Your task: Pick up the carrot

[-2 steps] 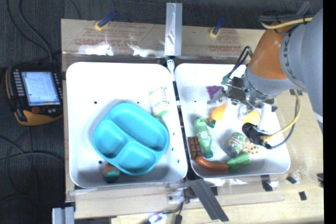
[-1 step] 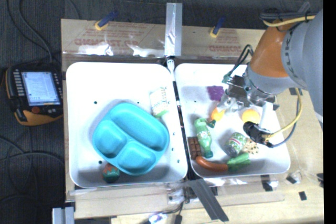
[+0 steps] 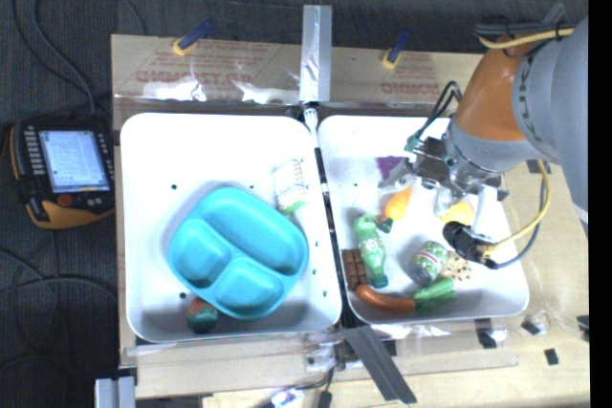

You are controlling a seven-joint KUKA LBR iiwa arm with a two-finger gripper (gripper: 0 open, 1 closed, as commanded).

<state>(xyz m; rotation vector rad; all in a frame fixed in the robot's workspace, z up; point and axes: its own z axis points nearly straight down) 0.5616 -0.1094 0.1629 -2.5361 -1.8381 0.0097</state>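
- Carrot (image 3: 399, 203) lay in right bin (image 3: 337, 148), beside green bottle (image 3: 369, 249), not lifted.
- My gripper (image 3: 442, 188) hung just beside it; couldn't tell its opening or any hold.
- Grasp and lift remained.

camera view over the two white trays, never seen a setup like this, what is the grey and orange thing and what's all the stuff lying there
The picture comes from one camera fixed above a bench, looking down at a slant. The grey and orange thing is a robot arm reaching in from the right. Its tool hangs over the right bin, beside the carrot it is meant to pick up. That bin also holds a green bottle, a sausage and other toy food. The left bin holds a blue divided plate. I cannot tell whether the tool holds anything.
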